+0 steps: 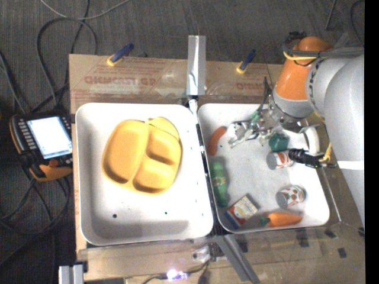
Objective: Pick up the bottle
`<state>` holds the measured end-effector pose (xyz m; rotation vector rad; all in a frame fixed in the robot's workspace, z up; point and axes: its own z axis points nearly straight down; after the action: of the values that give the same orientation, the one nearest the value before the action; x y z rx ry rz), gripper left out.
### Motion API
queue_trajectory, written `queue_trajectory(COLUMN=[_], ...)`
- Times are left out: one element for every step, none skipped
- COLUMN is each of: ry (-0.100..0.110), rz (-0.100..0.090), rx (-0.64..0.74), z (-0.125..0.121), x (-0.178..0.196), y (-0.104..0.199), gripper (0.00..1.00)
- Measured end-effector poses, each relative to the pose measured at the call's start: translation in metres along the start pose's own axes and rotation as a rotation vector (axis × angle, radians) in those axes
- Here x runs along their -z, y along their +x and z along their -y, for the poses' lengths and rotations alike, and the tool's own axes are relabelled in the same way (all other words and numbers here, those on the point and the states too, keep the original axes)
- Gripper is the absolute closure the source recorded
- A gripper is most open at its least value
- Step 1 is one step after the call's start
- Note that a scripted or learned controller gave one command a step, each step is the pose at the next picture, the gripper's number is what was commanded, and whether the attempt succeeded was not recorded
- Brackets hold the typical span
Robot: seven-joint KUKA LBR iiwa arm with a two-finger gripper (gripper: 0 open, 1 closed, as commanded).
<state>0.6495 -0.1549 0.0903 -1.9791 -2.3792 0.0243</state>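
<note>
The bottle is green and lies lengthwise along the left wall of the right bin, about halfway down. My gripper hovers in the upper part of that bin, above and slightly right of the bottle, and apart from it. Its metal fingers point left and stand open with nothing between them. An orange-red oblong object lies just left of the fingertips, between the gripper and the bin's wall.
Right bin: a teal object and a small can under the wrist, another can, a carrot and a small box near the front. The left bin holds a yellow divided plate.
</note>
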Motion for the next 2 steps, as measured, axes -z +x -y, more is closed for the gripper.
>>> queue_trajectory(ry=[-0.044,-0.046], rz=[0.024,0.017], rx=[-0.283,-0.565], z=[-0.005,-0.004], x=[0.079,0.101], y=[-0.055,-0.027], gripper=[0.00,0.00])
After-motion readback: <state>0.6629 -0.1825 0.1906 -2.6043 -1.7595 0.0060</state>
